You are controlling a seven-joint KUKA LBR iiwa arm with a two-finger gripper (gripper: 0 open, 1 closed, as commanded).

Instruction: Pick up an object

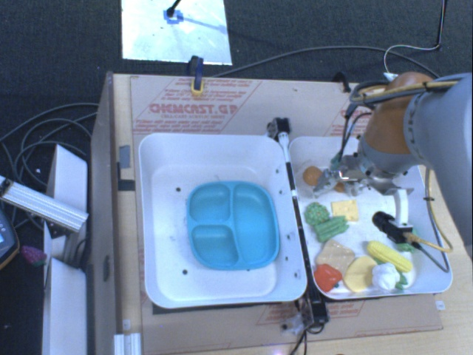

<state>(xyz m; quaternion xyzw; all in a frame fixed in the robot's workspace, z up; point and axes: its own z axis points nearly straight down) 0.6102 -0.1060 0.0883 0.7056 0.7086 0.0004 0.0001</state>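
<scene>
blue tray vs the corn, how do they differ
The blue tray is much larger than the corn. The tray is light blue; the corn is yellow. The tray lies alone in the left bin, while the corn sits among other toy foods near the front of the right bin. The tray is flat with three compartments; the corn is a rounded stick shape. Both rest inside white bins.
</scene>
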